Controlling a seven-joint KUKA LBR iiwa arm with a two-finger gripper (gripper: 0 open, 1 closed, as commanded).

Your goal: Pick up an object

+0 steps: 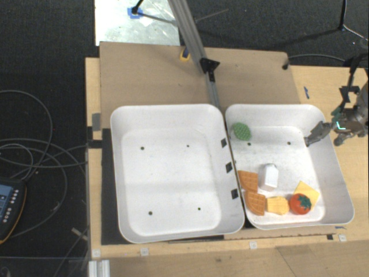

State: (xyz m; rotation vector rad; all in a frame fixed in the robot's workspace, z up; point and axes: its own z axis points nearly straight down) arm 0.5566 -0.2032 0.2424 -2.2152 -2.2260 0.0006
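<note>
Two shallow white bins side by side on a tan surface (190, 79). Left bin (124, 154) bare white inside, dotted with a few small dark holes. Right bin (331, 172) holding every loose object.

Near the right bin's upper left corner: a green, bumpy round object (241, 132), well apart from the rest. Toward the lower half: a small white block-like object (268, 176), flanked on its left by an orange waffle-textured piece (248, 180). Below that, a second orange piece (256, 203), touching a yellow-orange piece (278, 205) to its right. Further right, a red tomato-like object (300, 203) with a green top, resting against a yellow wedge (308, 190) just above it.

End effector (316, 134) at the right bin's upper right rim, reaching in from the right, dark tip pointing down-left over the bin's sloped wall. Nothing seen between the fingers; well apart from all the objects. Opening of the fingers: cannot tell, too small and dark.

A grey pole (190, 27) crossing the surface diagonally from the top toward the seam between the bins.
</note>
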